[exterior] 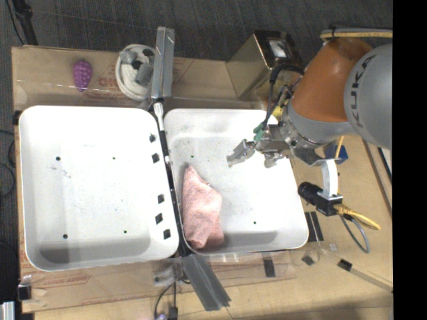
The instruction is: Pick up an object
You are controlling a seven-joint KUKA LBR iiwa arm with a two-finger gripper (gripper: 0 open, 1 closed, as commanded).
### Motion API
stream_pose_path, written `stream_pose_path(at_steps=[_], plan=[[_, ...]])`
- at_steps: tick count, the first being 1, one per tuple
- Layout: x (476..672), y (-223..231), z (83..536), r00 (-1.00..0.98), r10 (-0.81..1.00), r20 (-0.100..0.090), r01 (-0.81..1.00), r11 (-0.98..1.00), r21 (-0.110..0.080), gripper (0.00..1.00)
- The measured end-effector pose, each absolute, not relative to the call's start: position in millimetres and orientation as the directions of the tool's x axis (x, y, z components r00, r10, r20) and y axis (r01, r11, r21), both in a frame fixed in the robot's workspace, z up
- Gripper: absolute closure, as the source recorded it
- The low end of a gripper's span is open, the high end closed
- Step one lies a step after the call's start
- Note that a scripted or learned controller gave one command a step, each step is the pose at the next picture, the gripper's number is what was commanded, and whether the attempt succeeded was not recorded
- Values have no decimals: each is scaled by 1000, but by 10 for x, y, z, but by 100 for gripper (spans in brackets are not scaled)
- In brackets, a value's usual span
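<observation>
From the camera above the worktop (60, 65) we see two white bins side by side. The left bin (87, 179) has only a few dark specks on its floor. In the right bin (267, 199) a pink cloth (200, 209) lies bunched against the left wall, next to the divider between the bins, stretching from about the middle of that wall down toward the near corner.

The arm (333, 92) reaches in from the right, and its gripper (241, 153) hangs over the upper middle of the right bin, well apart from the cloth and up and to the right of it. We cannot tell how the gripper is set; nothing appears to be held in it.

On the cardboard behind the left bin sit a small purple thing (82, 74) and a white coil of cord (135, 71); both are outside the bins.

We judge the cloth to be the thing to pick, and the step in hand to be the approach. To do it well, we would bring the gripper over the thickest part of the cloth, keeping clear of the bin wall, which leaves little room on that side. We would come straight down and close on a raised fold, not a flat edge, since soft fabric slips out easily.
</observation>
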State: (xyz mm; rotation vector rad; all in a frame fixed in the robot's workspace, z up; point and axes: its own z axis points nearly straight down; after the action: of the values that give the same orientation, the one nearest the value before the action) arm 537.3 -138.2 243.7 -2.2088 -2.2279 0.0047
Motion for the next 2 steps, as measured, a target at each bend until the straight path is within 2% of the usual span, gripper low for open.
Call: stream_pose_path(at_steps=[1, 2], plan=[[5723, -967, 910, -83, 997, 0, 997, 83, -4, 0], [5297, -1062, 912, -165, 986, 2, 986, 165, -3, 0]])
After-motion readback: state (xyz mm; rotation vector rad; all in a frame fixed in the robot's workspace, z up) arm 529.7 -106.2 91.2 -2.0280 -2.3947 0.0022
